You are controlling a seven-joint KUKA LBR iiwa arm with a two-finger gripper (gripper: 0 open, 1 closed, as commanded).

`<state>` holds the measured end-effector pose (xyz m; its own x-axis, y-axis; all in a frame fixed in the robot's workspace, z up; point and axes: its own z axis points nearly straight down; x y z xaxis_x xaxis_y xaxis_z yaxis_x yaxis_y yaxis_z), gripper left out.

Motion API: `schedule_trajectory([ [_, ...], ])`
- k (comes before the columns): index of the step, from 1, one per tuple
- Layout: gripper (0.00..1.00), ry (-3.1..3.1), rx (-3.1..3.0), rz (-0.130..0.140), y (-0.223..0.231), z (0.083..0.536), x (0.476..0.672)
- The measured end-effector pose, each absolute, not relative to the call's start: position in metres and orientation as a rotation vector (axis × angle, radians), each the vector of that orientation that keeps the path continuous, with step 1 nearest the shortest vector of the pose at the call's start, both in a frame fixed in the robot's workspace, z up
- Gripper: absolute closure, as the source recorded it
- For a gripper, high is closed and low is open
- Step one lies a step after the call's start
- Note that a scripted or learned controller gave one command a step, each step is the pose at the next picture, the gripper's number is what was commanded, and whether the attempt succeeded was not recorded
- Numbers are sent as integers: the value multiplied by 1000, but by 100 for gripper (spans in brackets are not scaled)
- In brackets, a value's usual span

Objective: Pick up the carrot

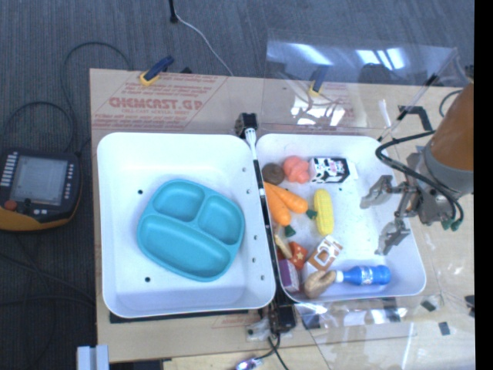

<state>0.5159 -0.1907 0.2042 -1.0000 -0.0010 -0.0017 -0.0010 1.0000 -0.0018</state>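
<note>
My end effector (389, 214) hangs spread wide, holding nothing, over the right white bin (416, 272), well apart from the orange plastic carrot (287, 199).

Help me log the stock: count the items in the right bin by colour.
Orange: 1, carrot
Yellow: 1, corn
Pink: 1, round item
Blue: 1, bottle
Other colours: 6
Total: 10; the bottom-left cluster is hard to separate.

A blue divided plate (192, 228) sits in the left bin (123, 160); the right bin (400, 280) holds corn (324, 211), a blue bottle (363, 275) and a milk carton (330, 169).
</note>
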Motion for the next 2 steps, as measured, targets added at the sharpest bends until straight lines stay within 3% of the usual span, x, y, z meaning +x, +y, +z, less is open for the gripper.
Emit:
schedule_trajectory([
  [1, 0, 3102, 434, -2, -138, 130, 545],
  [2, 0, 3111, 370, -1, -100, 94, 591],
])
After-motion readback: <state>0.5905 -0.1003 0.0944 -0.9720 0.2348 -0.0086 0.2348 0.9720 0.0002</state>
